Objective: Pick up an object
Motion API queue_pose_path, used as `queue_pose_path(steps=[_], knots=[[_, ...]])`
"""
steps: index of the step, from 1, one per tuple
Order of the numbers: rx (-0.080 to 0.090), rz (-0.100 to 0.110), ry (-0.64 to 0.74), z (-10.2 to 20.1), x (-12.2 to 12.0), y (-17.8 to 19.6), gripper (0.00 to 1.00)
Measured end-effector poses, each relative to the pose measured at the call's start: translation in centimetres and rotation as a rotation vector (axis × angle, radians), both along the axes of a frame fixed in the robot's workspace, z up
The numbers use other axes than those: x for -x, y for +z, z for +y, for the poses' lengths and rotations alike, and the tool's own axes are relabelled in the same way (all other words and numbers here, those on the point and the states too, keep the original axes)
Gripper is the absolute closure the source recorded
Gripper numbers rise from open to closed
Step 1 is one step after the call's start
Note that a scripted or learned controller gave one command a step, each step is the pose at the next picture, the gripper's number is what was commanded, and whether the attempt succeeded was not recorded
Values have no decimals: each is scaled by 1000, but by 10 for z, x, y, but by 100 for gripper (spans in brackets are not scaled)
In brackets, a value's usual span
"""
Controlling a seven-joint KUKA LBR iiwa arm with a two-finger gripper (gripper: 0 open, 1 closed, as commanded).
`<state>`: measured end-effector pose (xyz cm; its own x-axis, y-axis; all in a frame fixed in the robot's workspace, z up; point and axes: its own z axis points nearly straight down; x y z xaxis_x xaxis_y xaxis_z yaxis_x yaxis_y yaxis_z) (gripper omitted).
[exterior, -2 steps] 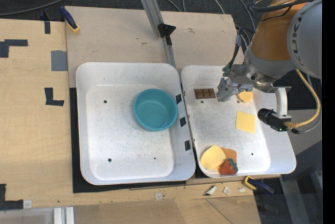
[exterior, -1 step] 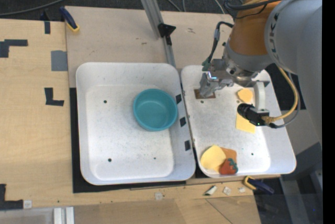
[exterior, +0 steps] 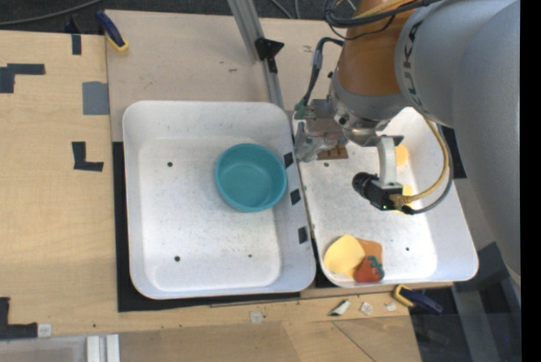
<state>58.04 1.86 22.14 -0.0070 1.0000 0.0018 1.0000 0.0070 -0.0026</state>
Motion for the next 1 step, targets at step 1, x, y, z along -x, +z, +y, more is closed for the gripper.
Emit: queue_pose_path(steps=[1], knots=[[0, -2, 0, 47, -7, 10, 100]])
